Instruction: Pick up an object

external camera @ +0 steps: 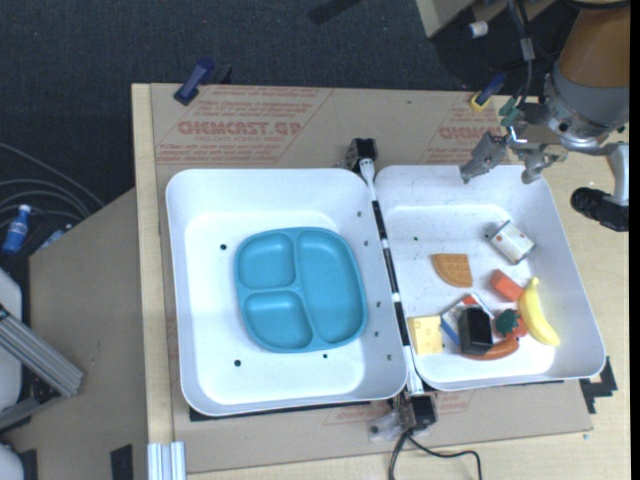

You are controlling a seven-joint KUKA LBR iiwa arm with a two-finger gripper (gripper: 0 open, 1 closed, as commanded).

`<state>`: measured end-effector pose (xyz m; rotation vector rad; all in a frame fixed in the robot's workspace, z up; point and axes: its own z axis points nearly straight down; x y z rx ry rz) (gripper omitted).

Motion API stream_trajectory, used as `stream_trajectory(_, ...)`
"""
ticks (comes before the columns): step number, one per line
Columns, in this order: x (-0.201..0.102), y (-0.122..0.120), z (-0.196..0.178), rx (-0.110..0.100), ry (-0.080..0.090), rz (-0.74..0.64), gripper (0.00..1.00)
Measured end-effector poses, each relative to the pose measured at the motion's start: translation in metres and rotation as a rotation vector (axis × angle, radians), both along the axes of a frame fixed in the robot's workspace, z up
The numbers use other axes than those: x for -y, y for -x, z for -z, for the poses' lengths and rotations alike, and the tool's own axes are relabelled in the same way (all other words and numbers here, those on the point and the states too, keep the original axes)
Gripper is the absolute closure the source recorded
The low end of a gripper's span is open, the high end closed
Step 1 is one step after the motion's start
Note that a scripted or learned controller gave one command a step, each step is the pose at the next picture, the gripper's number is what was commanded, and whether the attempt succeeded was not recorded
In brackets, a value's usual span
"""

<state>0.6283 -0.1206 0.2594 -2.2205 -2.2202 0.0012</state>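
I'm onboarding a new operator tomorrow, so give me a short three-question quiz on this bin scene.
1. True or false: the blue divided plate lies in the left bin.
2. Which lies nearest the right bin's right wall? A) banana B) yellow block C) waffle
3. Fill in: the hand hangs open above the right bin's ____ rim, holding nothing.

Key: 1 true; 2 A; 3 far
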Motion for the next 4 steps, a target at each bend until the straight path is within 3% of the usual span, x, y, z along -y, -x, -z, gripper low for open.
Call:
stream_trajectory(1,0.016,-0.037,0.123,-0.003,-0.001,0.000,0.00)
stream_trajectory(2,-0.029,-0.038,0.175,-0.002,-0.001,-0.001,0.00)
stream_trajectory(3,-0.019,0.017,0.175,0.000,0.000,0.001,0.00)
stream_trajectory(4,-0.028,-0.038,0.174,0.003,0.000,-0.001,0.00)
